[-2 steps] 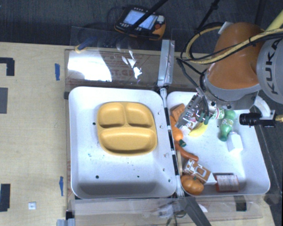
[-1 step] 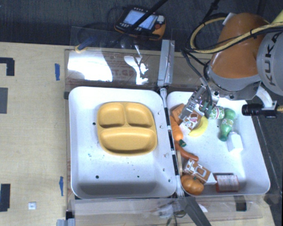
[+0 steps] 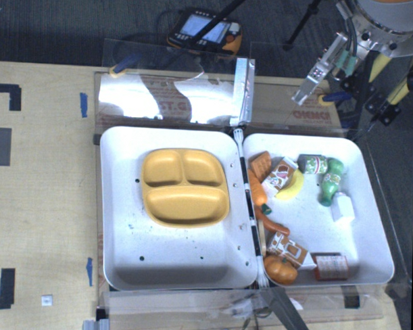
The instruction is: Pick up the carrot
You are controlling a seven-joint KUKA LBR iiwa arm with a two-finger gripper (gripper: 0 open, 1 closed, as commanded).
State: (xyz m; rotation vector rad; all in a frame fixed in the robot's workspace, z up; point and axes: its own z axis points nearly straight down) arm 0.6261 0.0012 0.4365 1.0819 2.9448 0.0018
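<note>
Orange carrot [image 3: 259, 194], seemingly lying flat, right bin's left wall

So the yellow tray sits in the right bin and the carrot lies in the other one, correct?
Not quite. The camera view shows the yellow tray in the left bin. The carrot lies in the other one, the right bin, along its left wall.

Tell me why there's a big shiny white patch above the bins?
In the camera view, that is glare: light bounces off the clear panel behind the left bin and washes out its surface. The yellow divided tray also shows soft highlights, while the carrot in the right bin looks evenly lit, slightly blurry.
</note>
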